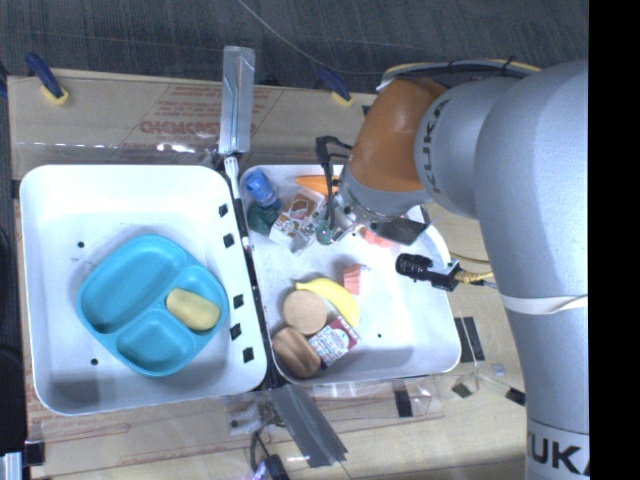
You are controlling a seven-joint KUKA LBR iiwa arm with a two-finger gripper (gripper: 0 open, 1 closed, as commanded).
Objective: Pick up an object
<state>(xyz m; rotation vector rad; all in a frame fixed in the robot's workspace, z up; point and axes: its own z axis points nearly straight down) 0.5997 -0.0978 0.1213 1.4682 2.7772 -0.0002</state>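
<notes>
Letters "KUKA" are showing on the grey arm (520, 168), which is reaching into the right white bin (425, 343). Its hand (328, 230) is hanging over a small printed packet (298, 211), beside a blue bottle (262, 193); I cannot tell its state. A yellow potato-like piece (193, 309) is lying in the blue divided plate (120, 293).

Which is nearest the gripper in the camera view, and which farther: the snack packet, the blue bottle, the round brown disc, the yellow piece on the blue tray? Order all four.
From the gripper:
1. Snack packet, just beside it on the view's left.
2. Blue bottle, at the right bin's far-left corner.
3. Round brown disc, toward the near edge.
4. Yellow piece, on the blue tray in the left bin.
</notes>
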